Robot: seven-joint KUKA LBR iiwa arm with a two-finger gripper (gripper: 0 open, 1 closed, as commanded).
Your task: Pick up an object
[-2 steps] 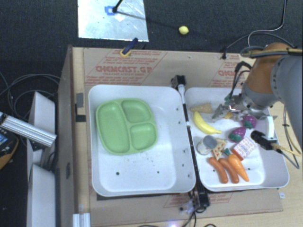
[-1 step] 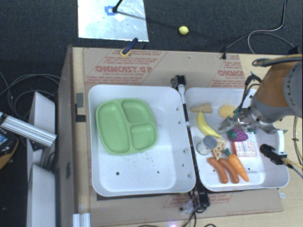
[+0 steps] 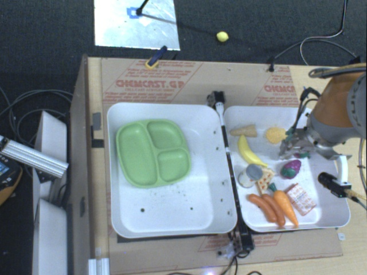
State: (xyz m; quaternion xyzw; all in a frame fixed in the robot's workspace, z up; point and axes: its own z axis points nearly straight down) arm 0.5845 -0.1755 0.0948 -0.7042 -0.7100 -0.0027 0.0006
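Hovering gripper nr right bin far edge, above purple toy | grip state: can't tell | banana + 2 carrots nr left wall | green plate in left bin

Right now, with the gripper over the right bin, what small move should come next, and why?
Probably lower the gripper a little and toward the purple toy vegetable. It hangs just above that piece in the right bin with nothing seen between its fingers, and the banana and carrots lie farther off.

Glossy white plastic bins, matt green plastic tray, printed cardboard sheet beneath, shiny foil square
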